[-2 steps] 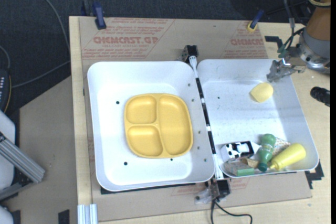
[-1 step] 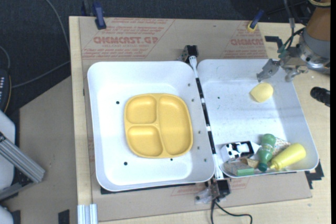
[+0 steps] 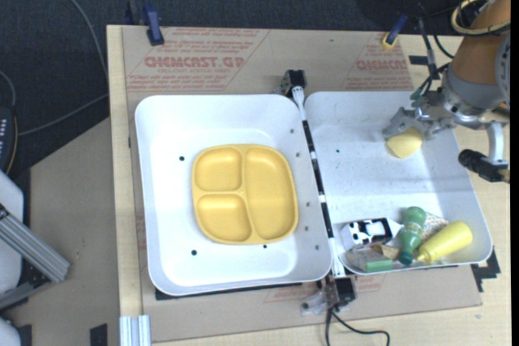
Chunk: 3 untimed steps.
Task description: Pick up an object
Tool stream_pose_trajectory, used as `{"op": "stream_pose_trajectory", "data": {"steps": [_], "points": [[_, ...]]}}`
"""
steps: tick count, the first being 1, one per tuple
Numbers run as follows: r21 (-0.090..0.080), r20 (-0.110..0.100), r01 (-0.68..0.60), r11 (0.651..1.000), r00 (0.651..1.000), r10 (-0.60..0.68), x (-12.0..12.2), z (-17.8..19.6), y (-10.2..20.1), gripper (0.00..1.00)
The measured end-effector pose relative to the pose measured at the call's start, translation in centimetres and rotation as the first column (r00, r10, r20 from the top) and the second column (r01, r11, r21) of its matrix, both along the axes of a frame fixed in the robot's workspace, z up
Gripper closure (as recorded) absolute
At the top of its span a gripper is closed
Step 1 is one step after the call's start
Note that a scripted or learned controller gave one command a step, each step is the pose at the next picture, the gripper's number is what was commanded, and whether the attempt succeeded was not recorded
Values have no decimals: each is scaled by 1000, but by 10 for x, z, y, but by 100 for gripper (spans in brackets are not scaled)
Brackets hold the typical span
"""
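Lemon [image 3: 404, 145] lengthwise left-right, beneath gripper [image 3: 415, 122]

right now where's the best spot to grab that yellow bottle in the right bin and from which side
Take the yellow bottle across the middle of its body, coming straight down from above. It lies on its side near the right bin's lower right corner, its long sides showing. Its left end presses into a pile with a green toy, so close the pincer across the freer right half.
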<state>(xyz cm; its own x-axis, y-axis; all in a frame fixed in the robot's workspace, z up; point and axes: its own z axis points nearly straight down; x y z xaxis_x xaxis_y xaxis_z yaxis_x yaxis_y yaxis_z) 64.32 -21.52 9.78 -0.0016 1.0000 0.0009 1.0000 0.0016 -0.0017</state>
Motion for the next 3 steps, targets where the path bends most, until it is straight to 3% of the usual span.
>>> {"op": "stream_pose_trajectory", "data": {"steps": [1, 2, 3], "points": [[0, 0, 1, 1000, 1000, -1, -5, -13, 5, 0], [21, 0, -5, 1000, 1000, 5, -1, -1, 15, 100], [0, 1, 2, 1000, 1000, -2, -94, 53, 20, 100]]}}
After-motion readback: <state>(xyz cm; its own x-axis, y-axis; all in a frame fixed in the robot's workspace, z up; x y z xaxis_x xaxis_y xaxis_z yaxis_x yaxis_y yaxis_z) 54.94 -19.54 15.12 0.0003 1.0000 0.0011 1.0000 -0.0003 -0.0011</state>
